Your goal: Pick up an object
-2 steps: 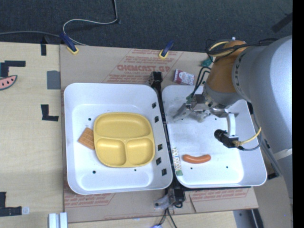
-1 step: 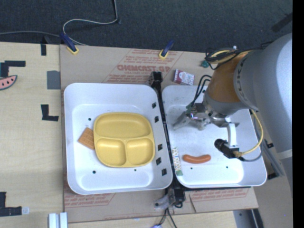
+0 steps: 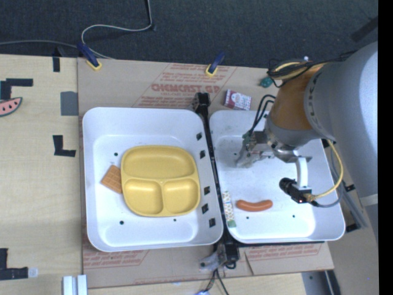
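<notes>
Sausage (image 3: 254, 205), orange-red and elongated, is lying flat on the floor of the right bin (image 3: 319, 226), near that bin's front wall and just right of the divider between the two bins. Nothing is touching it. The arm (image 3: 307, 103), grey with an orange band, is reaching in from the right and hanging over the rear half of the same bin. Its tool (image 3: 249, 152) is pointing down toward the bin floor, behind the sausage and apart from it; whether the tool is spread or closed cannot be told, and no object is showing in its grip. A yellow cable (image 3: 328, 183) is looping beside the wrist. In the left bin (image 3: 98, 220), a yellow compartment tray (image 3: 161, 180) is resting near the centre, with a tan cracker-like square (image 3: 112, 179) touching its left edge. Both bins are sitting on a cardboard sheet (image 3: 178, 85) covering the worktop (image 3: 31, 165). A small printed packet (image 3: 236, 99) is lying on the cardboard behind the right bin.
</notes>
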Controlling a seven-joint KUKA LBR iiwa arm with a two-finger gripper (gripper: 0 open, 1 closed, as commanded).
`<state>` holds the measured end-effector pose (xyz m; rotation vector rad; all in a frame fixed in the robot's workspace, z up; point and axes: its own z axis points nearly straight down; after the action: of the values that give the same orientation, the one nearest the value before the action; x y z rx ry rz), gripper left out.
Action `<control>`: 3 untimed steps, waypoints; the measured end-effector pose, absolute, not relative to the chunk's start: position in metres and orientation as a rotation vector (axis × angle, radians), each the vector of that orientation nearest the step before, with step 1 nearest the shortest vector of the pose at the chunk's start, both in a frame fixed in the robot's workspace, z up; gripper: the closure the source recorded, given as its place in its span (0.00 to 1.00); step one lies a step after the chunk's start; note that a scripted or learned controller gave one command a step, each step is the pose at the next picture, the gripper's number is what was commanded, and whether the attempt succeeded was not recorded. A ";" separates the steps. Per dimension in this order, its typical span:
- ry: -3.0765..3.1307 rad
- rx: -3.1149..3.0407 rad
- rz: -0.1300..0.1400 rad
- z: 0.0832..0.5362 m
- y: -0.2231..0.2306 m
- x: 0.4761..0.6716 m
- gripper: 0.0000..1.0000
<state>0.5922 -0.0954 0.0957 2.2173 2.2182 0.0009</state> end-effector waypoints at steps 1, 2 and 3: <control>2.219 2.218 0.000 0.096 -0.095 0.592 0.00; 2.220 2.216 0.005 0.086 -0.101 0.557 0.00; 2.216 2.215 0.005 0.087 -0.096 0.547 0.00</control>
<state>0.5471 -0.0962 0.0867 2.2152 2.2163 0.0050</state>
